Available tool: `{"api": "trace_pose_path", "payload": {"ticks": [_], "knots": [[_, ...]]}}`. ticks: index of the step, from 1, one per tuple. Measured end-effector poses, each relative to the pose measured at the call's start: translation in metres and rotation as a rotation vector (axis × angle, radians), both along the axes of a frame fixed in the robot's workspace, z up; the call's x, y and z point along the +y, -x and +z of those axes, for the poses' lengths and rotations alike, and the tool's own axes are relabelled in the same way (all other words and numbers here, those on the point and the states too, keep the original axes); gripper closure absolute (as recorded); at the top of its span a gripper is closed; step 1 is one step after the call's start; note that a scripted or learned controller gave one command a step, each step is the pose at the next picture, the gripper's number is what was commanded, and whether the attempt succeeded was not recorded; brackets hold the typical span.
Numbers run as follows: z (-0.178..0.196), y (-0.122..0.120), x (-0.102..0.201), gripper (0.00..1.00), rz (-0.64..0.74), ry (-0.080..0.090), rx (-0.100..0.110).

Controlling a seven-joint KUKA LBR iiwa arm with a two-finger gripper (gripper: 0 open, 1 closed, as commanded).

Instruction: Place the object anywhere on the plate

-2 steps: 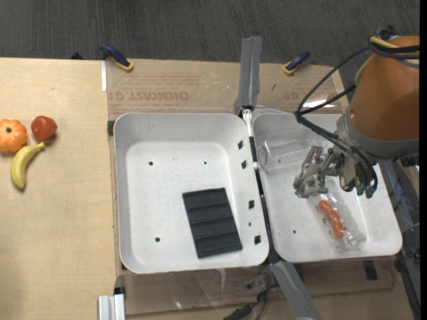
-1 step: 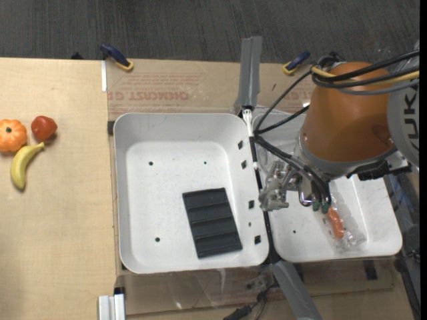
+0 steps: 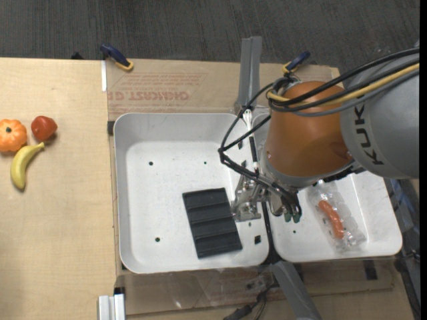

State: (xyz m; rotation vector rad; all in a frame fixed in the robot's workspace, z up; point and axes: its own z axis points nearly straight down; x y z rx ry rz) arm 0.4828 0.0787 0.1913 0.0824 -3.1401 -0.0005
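A black ribbed rectangular plate (image 3: 211,223) lies flat in the left white bin (image 3: 147,179), toward its front right. An orange, carrot-like object in a clear wrapper (image 3: 335,220) lies in the right white bin (image 3: 380,242), near its front. My gripper (image 3: 263,205) hangs low over the wall between the two bins, just right of the plate's top corner and left of the wrapped object. The big orange wrist band hides the bench behind it. I see nothing held in the gripper.
On the wooden bench at far left lie a small orange fruit (image 3: 11,136), a red fruit (image 3: 44,128) and a banana (image 3: 23,164). Cardboard (image 3: 160,89) lies behind the bins, with two clamps on it. Black cables loop beside the wrist.
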Motion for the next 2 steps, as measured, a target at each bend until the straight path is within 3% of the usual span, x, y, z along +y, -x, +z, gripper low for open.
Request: {"api": "trace_pose_path", "payload": {"ticks": [1,2], "knots": [[0.014,-0.005,0.069,1.00,0.114,0.000,-0.002],[-0.027,0.001,0.113,1.00,-0.098,0.001,0.002]]}}
